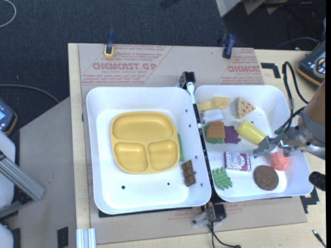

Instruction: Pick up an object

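Note:
My gripper [266,145] hangs over the right bin [279,94], reaching in from the right edge. It is just below the yellow cylinder [250,132] and to the left of the pink-red lump [280,161]. Below it lie the brown round patty [266,177] and the pink and white box [237,161]. I see nothing held by it. Also in this bin are a burger-like piece [215,131], a purple piece [231,135], a green leafy piece [222,178], yellow cheese blocks [214,104] and a pizza wedge [245,108].
The left bin [98,138] holds a yellow divided plate [145,141], a thin green strip [179,146] along the plate's right side and a brown chocolate piece [188,172]. A black cable [288,89] runs over the right bin's far corner.

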Tool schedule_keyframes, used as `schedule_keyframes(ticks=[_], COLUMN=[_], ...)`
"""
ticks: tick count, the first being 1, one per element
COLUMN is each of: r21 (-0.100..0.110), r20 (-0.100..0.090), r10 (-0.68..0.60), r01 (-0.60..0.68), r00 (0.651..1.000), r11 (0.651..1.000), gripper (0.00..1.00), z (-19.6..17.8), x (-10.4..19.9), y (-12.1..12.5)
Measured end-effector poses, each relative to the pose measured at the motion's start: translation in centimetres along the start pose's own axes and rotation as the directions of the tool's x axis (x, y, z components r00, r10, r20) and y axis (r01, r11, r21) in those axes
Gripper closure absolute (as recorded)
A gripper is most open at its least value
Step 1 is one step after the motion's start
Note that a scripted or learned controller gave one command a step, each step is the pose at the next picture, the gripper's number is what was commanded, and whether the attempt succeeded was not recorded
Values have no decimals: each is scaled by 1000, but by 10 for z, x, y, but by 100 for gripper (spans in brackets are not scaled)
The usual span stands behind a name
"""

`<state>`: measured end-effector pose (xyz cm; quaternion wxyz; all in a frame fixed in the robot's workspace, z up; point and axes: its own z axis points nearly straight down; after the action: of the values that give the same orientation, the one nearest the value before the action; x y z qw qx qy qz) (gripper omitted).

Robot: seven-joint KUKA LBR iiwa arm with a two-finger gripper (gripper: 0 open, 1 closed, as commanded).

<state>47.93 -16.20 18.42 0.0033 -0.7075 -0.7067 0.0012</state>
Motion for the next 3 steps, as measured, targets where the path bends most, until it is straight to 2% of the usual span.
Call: schedule_keyframes(ticks=[2,3], r21=[-5,-15], r20=[-1,3], r10=[-1,0], r01=[1,0], r00=[1000,1000], r11=[1000,1000], gripper=[0,100], z=[94,79], x=[0,0], y=[-4,-2])
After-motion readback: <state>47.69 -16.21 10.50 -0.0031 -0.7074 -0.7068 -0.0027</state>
